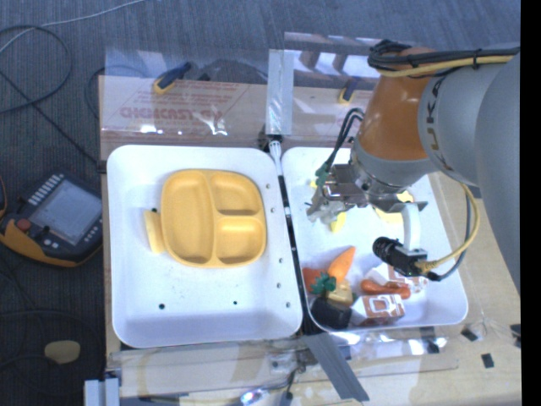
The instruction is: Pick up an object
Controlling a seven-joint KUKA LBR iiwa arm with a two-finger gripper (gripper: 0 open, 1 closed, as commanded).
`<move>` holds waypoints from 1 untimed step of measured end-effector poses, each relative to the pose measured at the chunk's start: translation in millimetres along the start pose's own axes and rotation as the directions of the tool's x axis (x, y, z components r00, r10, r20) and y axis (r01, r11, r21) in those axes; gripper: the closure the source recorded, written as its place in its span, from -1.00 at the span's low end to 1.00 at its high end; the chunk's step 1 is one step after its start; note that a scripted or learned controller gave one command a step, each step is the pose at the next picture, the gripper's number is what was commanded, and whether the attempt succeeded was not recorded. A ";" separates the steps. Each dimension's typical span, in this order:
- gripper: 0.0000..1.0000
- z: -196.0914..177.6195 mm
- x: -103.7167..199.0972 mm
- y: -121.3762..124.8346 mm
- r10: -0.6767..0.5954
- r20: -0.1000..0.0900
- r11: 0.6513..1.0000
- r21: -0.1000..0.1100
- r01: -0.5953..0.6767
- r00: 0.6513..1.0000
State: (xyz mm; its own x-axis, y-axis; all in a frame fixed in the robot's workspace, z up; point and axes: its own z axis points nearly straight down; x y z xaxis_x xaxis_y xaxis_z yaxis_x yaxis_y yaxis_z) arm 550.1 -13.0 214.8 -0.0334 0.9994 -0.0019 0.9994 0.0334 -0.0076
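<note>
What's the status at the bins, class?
Gripper low over right bin, nothing seen held. Toy carrot lying near front. Yellow tray in left bin.

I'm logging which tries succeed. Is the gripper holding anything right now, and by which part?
It cannot be told. The gripper is low over the right bin, above a small yellow item, but the view does not show anything held.

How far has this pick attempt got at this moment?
Done: the arm has the gripper low over the right bin. In hand: nothing visibly held. A yellow item lies just beneath it. Left: grasp and lift. The carrot and other toys sit in the bin; the yellow tray sits in the left bin.
</note>
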 end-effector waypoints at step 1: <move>1.00 -4.0 -84.7 9.2 -0.137 0.002 0.991 -0.002 0.137 0.991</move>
State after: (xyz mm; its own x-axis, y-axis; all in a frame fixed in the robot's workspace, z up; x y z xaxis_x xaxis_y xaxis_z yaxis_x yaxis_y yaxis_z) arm 562.1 -97.4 218.8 -0.1697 0.9855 -0.0030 0.9855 0.1697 -0.0060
